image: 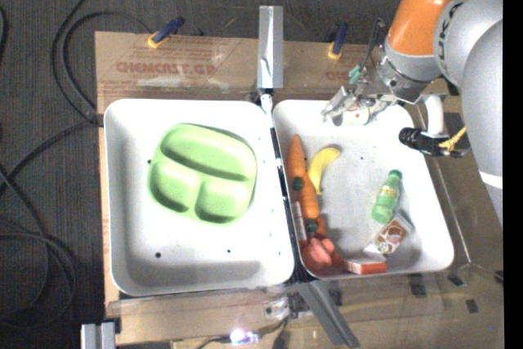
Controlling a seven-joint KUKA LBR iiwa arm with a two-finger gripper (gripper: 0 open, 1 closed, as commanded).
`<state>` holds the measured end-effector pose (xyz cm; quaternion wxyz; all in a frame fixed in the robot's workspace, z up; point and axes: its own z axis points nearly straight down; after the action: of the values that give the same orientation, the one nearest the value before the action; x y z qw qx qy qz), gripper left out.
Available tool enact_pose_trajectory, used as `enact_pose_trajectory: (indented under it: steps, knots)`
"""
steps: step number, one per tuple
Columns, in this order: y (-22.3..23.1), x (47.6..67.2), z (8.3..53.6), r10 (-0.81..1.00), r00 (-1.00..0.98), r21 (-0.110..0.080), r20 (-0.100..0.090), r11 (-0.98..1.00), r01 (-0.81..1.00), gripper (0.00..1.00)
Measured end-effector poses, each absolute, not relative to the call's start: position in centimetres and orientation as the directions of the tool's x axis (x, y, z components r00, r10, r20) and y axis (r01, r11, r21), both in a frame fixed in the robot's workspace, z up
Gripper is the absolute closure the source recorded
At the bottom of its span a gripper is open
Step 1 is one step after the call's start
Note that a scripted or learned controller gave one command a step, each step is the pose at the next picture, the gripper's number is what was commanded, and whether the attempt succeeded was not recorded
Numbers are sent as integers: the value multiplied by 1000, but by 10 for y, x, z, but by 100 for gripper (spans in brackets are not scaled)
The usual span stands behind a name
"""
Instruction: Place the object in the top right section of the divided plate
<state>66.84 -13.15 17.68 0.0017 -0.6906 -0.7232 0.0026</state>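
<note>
Green divided plate (204, 174) lies in the left bin (122, 257), a touch toward 12 o'clock of the bin's middle; one long section along its 12 o'clock side, two smaller ones at 6 o'clock. Nothing sits in any section.

Right bin (437, 249): banana (322, 165) near the middle, curved, just beside a carrot (296, 159) at its 9 o'clock. Second carrot (308, 203) at 6 o'clock of the first, along the dividing wall. Green bottle (387, 197) at 3 o'clock of the banana, well apart from it. Small printed packet (391, 236) just at the bottle's 6 o'clock. Red-pink lump (321, 251) in the 7 o'clock corner, beside it a flat orange box (365, 266).

Gripper (356, 108) hovers over the right bin's 12 o'clock edge. Jaws look parted, nothing visible between them. Arm (458, 29) enters from 2 o'clock.
</note>
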Motion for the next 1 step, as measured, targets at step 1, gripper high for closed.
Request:
enact_pose_trajectory:
  steps: [1]
  knots:
    - [-74, 667, 180, 960, -280, -6, 1, 280, 960, 100]
